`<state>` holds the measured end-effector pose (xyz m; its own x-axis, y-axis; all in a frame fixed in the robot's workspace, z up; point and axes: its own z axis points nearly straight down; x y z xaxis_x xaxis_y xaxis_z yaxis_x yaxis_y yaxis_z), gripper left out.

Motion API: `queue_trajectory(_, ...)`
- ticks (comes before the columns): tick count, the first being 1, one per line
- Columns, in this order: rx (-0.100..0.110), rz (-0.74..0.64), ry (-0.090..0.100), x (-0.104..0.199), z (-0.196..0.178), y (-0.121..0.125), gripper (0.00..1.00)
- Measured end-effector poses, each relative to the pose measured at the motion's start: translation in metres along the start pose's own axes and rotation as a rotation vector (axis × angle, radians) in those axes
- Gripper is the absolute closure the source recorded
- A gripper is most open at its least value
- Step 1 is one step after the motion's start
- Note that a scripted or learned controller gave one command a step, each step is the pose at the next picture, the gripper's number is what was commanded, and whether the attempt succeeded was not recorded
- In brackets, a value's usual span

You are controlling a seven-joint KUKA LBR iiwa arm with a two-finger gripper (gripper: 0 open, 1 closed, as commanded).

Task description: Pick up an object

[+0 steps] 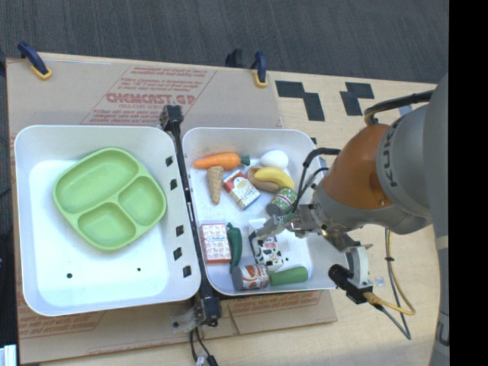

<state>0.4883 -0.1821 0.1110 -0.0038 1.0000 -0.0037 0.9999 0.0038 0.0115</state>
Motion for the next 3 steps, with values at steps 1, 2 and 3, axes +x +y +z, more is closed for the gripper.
queue_trajectory(1, 0.014, -0.005, 0.005, 0.057, 0.020, 0.075, 0.00)
queue_trajectory(2, 0.016, -0.007, 0.005, 0.056, 0.010, 0.075, 1.00)
queue_trajectory(3, 0.010, -0.003, 0.005, 0.137, -0.113, 0.100, 1.00)
